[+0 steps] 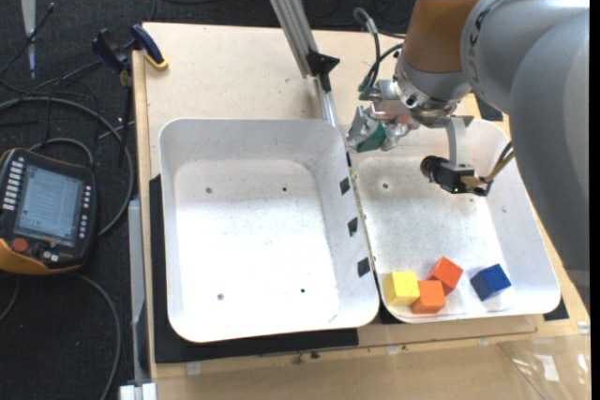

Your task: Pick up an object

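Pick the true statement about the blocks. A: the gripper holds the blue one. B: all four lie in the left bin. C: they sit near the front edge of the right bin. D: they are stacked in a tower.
C: the yellow block, two orange blocks and blue block lie near the front rim of the right bin, apart from the gripper.

The arm (525,42) was cut off by the right and top edges of the frame, and its bulk hid the upper right corner of the right bin (525,295). The gripper (375,131), near the top centre, was too small and cluttered to tell how its fingers stood. At far left, the handheld screen unit (42,211) ran off the frame's edge.
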Motion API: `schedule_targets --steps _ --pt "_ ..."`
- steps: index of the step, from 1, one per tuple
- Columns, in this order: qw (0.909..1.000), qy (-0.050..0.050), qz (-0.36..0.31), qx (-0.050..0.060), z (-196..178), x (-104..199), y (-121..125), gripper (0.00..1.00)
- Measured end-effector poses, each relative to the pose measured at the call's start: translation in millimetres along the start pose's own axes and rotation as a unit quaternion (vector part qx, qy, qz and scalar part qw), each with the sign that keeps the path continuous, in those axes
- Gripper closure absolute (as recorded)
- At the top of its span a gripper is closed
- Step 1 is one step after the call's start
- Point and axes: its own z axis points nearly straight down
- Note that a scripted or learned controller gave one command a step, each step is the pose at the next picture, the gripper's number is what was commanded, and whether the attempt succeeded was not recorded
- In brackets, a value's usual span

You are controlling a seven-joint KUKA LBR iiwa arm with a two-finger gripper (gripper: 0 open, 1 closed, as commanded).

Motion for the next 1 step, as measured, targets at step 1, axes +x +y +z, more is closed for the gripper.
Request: schedule_targets --steps 1 --pt "1.0 0.001 0.0 0.001 0.4 94.3 22.2 1.0"
